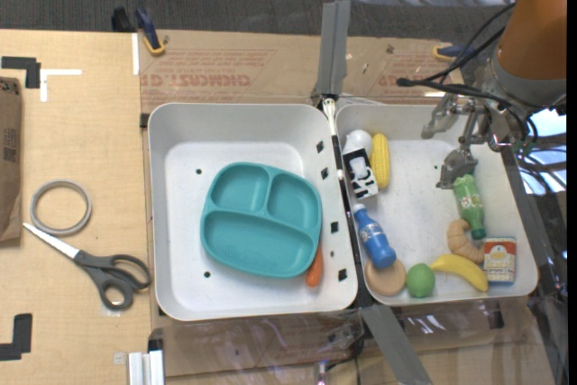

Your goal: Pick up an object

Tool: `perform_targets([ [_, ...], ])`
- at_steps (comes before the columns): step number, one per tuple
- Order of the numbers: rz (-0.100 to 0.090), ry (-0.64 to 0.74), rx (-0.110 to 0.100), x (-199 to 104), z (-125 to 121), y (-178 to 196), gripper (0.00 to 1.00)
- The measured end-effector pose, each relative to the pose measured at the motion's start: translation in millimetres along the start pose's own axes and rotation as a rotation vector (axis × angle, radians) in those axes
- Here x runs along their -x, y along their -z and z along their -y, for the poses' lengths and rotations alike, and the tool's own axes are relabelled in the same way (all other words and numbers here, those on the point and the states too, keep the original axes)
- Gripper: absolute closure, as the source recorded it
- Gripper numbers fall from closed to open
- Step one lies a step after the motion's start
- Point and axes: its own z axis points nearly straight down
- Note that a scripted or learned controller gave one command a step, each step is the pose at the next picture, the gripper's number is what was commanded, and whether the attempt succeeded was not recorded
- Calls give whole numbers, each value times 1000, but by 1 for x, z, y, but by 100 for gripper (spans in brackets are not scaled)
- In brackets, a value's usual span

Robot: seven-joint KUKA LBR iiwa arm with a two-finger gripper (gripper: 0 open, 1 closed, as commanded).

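The right bin (pixel 410 194) holds several small items: a yellow corn cob (pixel 380 160), a white bottle with a black label (pixel 359 167), a blue bottle (pixel 372 237), a green bottle (pixel 469 205), a tan pastry (pixel 459 239), a banana (pixel 462 271), a green ball (pixel 419 279), a tan disc (pixel 386 279) and a small red-and-white box (pixel 499 259). My gripper (pixel 457 165) hangs low over the bin's far right part, its tip just above the top of the green bottle. Nothing shows in its grasp.
The left bin (pixel 180 149) holds a teal divided plate (pixel 261 219) with an orange carrot (pixel 314 268) by its right edge. On the bench to the left lie scissors (pixel 99 268) and a tape roll (pixel 60 206). Cables trail from the arm at the upper right.
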Motion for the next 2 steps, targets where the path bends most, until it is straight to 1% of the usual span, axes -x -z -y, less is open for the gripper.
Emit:
perform_targets([
  [1, -1, 148, 0, -9, -1, -108, 0],
  [2, -1, 52, 1, -55, -22, -143, 0],
])
